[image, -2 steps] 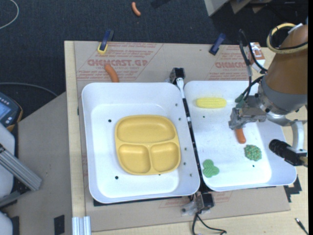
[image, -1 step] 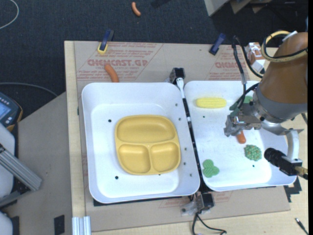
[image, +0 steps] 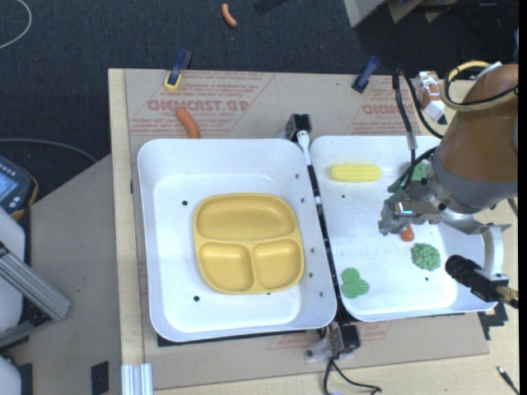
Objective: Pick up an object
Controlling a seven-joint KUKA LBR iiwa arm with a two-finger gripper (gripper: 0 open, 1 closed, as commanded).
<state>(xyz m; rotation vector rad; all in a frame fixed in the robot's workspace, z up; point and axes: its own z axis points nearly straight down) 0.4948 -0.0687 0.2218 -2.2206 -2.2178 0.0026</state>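
Small orange-red object (image: 407, 234) in the right bin (image: 370, 299), just under the gripper (image: 401, 218) and partly hidden by it; whether touched or merely beside, impossible to tell. Cannot tell the claw's state, since seen from above with its tips blocked by its own body. Close to that object, toward the front right, a green broccoli-like piece (image: 426, 256). Further left and nearer the front rim, a green leafy piece (image: 355, 283), well apart from the gripper. Toward the back of the same bin, a yellow corn cob (image: 356, 172) lying crosswise. Another bit of green (image: 421, 171) peeking out beside the arm (image: 484, 134), mostly covered. In the left bin (image: 165, 220), a yellow three-compartment plate (image: 247, 242) near the middle. On the cardboard behind the left bin, an orange carrot-like piece (image: 188, 122)
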